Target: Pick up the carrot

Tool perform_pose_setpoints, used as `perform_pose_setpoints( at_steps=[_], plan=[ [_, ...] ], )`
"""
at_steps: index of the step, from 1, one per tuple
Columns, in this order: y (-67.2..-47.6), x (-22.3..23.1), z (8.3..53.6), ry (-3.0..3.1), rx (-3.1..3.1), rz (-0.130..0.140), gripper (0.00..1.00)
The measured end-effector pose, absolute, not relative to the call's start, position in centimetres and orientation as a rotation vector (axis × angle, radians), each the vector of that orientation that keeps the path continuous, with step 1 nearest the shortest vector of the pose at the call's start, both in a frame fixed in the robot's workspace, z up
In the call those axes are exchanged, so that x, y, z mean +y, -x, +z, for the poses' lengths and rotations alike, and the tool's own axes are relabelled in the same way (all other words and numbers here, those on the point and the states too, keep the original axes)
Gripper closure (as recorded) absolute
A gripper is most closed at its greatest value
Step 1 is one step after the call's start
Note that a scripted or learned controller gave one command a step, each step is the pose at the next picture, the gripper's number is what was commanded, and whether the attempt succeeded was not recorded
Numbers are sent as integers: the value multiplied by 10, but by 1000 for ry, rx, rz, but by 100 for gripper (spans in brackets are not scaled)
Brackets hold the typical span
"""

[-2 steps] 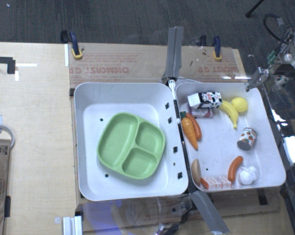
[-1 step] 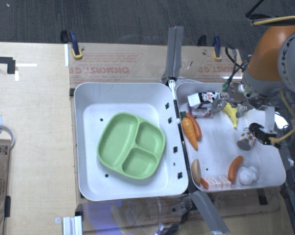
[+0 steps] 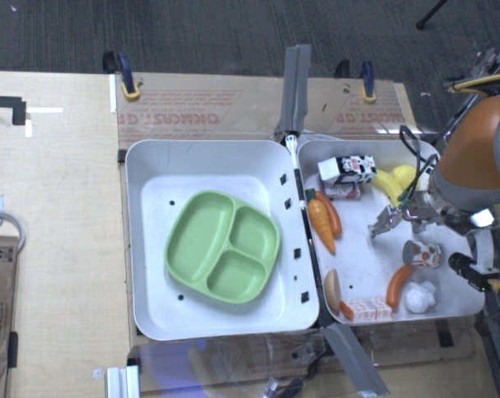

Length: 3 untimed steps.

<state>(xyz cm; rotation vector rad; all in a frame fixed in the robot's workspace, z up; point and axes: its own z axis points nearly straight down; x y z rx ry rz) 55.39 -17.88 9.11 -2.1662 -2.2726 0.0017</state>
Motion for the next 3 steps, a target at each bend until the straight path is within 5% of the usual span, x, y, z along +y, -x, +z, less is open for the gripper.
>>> perform_pose_setpoints(
  at_steps=[1,2,3],
  plan=[
    [-503,-112,91,1871,-2521,1,0],
    [-546,-150,99,1504,-2760,0,0],
    [-573,-121,93,390,-3121,-2,0]
  ],
)
